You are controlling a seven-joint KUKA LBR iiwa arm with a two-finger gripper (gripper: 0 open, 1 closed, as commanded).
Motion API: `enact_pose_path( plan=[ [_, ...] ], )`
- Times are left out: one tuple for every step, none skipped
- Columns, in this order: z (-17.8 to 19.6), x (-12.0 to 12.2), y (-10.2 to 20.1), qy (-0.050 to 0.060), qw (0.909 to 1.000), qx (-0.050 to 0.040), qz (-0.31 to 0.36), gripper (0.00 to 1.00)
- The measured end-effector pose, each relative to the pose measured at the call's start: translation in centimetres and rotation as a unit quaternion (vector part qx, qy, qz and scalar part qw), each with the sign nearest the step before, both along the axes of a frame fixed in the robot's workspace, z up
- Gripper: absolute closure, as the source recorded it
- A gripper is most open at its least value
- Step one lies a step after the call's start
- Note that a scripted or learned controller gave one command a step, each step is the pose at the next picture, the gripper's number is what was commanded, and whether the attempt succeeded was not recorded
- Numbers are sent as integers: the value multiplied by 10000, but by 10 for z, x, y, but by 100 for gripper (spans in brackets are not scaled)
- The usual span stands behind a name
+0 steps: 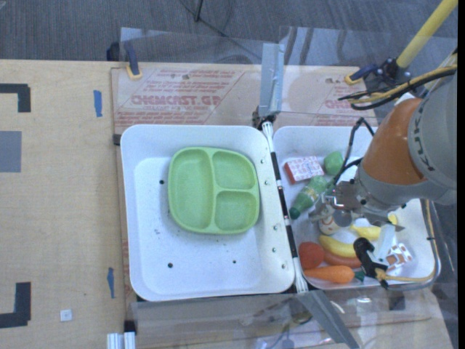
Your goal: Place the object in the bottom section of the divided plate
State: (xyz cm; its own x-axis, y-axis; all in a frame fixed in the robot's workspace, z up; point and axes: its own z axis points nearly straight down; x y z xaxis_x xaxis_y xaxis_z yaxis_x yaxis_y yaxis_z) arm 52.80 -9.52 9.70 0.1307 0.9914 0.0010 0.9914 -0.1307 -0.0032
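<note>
Leftmost, the left bin (145, 267) holds only the green plate (214, 190), which lies flat near the bin's middle and well apart from the arm; its sections are bare, so it is ready to receive something. The task's object has not been brought there, and which item is meant I cannot tell. Right of the plate, past the rim where the bins meet, the right bin (430, 264) carries a crowd of toy food: a red-and-white packet (303, 169) nearest the plate's upper corner, a dark green bottle (306, 196) below it, a light green piece (333, 161) beside the packet, then a red piece (312, 254), a banana (338, 246) and a carrot (330, 273) toward the near rim. They lie jumbled and touching, seemingly dumped as stock for picking.

Over that pile hangs the arm (425, 151), entering from the right, its orange band above the wrist, bent downward into the bin. The gripper (347, 208) sits low among the items, just right of the bottle. Whether its claw is wide, narrow or gripping anything I cannot tell.
</note>
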Motion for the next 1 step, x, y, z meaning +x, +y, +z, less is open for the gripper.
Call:
enact_pose_path(
  plan=[
    [87,4,94,-8,9994,-6,338,100]
  ],
)
